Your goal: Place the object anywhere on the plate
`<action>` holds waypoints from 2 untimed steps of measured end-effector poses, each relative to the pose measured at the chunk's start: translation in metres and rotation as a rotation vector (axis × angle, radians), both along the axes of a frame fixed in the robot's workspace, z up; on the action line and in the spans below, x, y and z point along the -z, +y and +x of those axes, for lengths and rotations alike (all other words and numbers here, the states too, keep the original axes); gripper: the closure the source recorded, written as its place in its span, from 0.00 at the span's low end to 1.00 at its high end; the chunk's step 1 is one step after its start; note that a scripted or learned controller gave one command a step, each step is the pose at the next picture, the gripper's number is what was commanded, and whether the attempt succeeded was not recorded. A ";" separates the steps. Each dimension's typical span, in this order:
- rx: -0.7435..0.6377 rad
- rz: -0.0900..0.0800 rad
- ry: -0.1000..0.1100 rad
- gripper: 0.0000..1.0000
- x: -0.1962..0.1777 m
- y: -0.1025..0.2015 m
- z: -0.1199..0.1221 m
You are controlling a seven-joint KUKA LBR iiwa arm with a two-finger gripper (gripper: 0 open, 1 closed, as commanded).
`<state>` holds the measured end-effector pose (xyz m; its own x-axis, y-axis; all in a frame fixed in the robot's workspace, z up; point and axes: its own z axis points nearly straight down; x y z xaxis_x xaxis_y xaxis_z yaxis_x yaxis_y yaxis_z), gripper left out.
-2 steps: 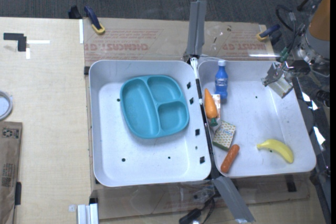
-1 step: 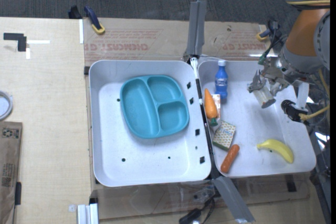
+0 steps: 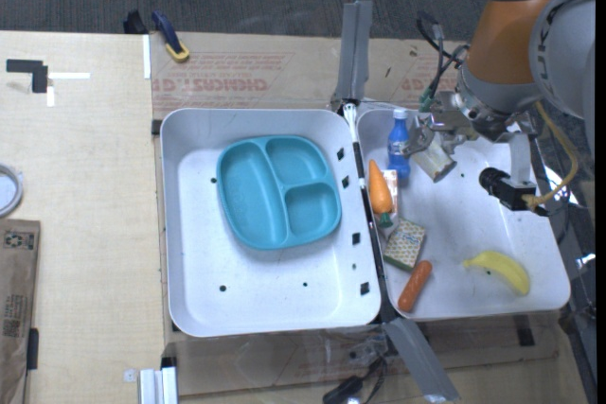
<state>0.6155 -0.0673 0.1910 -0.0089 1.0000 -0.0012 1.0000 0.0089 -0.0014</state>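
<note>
A blue divided plate (image 3: 279,191) lies in the left bin (image 3: 189,279). The right bin (image 3: 544,284) holds a small blue bottle (image 3: 399,145) standing upright near its back left corner. An orange carrot (image 3: 380,189), a speckled sponge (image 3: 404,244), a reddish sausage (image 3: 415,286) and a yellow banana (image 3: 502,270) lie there too. My gripper (image 3: 426,147) hangs low over the right bin's back left part, right beside the blue bottle on its right side. I cannot make out whether it touches the bottle. Nothing lies on the plate.
A grey divider post (image 3: 355,52) rises between the bins at the back. A black cable end (image 3: 507,187) dangles from the arm over the right bin. Cardboard (image 3: 246,66) and a blue-and-yellow clamp (image 3: 170,38) lie behind the left bin.
</note>
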 end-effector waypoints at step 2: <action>-0.239 0.000 0.001 1.00 0.000 0.140 0.043</action>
